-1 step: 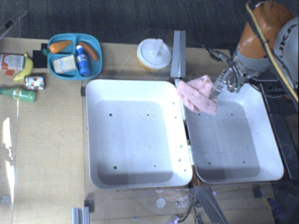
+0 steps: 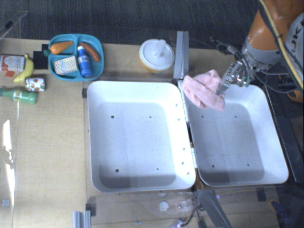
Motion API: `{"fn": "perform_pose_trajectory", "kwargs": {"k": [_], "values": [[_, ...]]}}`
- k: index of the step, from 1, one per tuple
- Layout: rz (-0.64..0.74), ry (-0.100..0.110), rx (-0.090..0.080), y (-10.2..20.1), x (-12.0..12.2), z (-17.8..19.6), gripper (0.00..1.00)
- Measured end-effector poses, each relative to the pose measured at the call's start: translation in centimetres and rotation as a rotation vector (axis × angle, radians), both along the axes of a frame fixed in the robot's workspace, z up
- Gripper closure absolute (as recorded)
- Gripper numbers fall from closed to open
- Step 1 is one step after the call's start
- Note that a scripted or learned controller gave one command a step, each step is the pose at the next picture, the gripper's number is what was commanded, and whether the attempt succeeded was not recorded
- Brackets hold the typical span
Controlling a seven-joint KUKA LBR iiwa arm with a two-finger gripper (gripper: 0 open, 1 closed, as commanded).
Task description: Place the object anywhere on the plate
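A pink cloth (image 2: 203, 92) lies crumpled at the far left corner of the right bin (image 2: 247, 146), partly over the rim between the two bins. My gripper (image 2: 222, 90) reaches in from the upper right. Its narrow fingers are pinched together on the cloth's right edge, so it is shut on the cloth. The plate (image 2: 97, 56) is a blue divided dish on the bench beyond the left bin, at the far left. It holds an orange carrot-like toy (image 2: 61, 47), a blue bottle (image 2: 84, 63), a sausage and a patterned square.
The left bin (image 2: 137, 137) lies between the cloth and the plate. A white lidded cup (image 2: 156, 55) stands behind the bins. A metal post (image 2: 180, 56) rises beside it. A banana, a can and a green bottle (image 2: 19, 96) lie at the bench's left edge.
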State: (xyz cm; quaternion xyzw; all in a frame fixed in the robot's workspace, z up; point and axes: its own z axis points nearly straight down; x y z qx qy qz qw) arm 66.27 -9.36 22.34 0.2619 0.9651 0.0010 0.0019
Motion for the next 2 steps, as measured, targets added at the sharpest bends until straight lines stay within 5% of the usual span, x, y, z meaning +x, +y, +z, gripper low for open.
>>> {"fn": "perform_pose_trajectory", "kwargs": {"k": [1,2], "values": [[0.401,0.002,0.000,4.9,-0.9,-0.9,1.00],[0.532,0.000,-0.001,10.5,-1.3,-1.6,1.00]]}}
